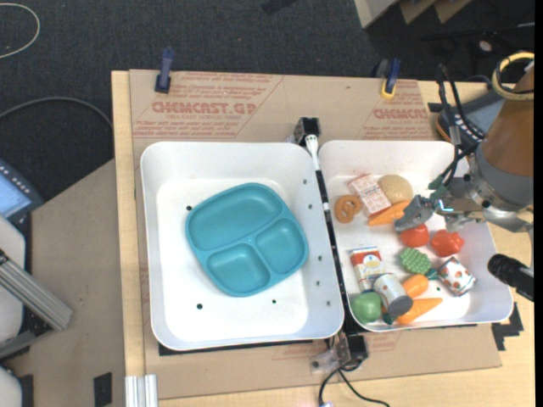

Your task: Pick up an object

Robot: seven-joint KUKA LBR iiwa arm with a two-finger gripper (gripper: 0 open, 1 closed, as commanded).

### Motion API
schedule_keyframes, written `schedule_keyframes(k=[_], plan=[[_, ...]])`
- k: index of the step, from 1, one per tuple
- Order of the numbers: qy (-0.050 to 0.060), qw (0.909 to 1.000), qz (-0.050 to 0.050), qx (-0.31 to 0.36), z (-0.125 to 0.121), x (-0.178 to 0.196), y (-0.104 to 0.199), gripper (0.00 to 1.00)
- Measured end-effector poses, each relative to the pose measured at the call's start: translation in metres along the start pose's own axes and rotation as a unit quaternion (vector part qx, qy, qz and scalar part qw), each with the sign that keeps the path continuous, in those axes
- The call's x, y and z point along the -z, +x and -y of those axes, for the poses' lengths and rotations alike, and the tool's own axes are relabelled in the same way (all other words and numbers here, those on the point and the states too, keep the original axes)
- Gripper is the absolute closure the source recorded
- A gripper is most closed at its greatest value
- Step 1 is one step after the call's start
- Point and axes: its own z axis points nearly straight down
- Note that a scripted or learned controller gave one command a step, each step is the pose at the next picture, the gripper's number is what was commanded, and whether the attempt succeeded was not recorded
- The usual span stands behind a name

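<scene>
Even overhead light, sharp where it matters

The two white bins [161, 227] come out bright, nearly washed out, with soft shadows along their near rims; the dark floor on the far side stays dim, and the arm [513, 155] at right is slightly blurred.

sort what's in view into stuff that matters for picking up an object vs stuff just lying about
For the job:
- two-finger gripper
- toy food pile in the right white bin: red tomato, orange carrot, green apple, brown doughnut

Lying about:
- teal divided plate in the left white bin
- blue clamps
</scene>
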Motion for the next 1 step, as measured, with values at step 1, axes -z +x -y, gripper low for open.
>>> schedule_keyframes(k=[1], plan=[[-0.003,1.0000,0.004,-0.004,-0.0151,0.0094,-0.1071,0.00]])
